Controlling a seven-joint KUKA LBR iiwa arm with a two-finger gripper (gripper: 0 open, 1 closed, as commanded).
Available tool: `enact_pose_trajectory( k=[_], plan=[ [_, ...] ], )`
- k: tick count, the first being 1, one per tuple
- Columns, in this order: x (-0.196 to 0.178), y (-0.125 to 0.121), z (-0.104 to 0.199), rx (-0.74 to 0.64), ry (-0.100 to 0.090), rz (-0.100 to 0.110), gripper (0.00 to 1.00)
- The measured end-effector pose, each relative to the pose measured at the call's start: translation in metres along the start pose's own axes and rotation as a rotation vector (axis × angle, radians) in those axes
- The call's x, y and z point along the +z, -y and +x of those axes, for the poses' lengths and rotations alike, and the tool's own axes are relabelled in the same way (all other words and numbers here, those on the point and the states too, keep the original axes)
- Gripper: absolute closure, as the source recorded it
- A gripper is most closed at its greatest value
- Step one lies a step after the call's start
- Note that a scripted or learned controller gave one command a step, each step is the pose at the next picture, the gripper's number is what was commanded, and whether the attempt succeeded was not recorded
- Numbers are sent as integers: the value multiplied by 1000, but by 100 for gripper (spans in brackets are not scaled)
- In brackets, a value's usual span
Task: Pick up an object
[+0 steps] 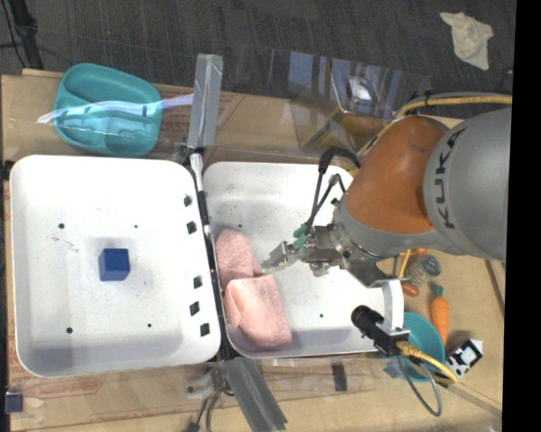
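pink sponges (250, 290) lay in the right bin (280, 189), left side; the tool (282, 255) hovered just above, fingers apart, holding nothing. descending squarely over one sponge seemed wisest.

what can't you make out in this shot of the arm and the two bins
- Gripper, camera view: small and dark against the wrist hardware, so finger state is unreadable.
- Right bin, camera view: its right side is covered by the arm.
- Pink sponges, camera view: whether the gripper touches them is unclear.
- Small items by the carrot, camera view: too small to identify.
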State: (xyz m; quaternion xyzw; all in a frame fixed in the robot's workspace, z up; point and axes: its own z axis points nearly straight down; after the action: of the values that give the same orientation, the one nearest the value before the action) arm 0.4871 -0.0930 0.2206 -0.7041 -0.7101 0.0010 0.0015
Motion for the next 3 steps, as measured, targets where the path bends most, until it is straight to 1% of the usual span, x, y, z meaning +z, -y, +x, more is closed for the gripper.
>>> enact_pose_trajectory(
  k=[1,2,3],
  plan=[
    [105,-31,-34,-17,0,0,0],
    [128,-25,-11,-72,1,-5,0],
    [118,-26,-10,-80,1,-6,100]
  ],
)
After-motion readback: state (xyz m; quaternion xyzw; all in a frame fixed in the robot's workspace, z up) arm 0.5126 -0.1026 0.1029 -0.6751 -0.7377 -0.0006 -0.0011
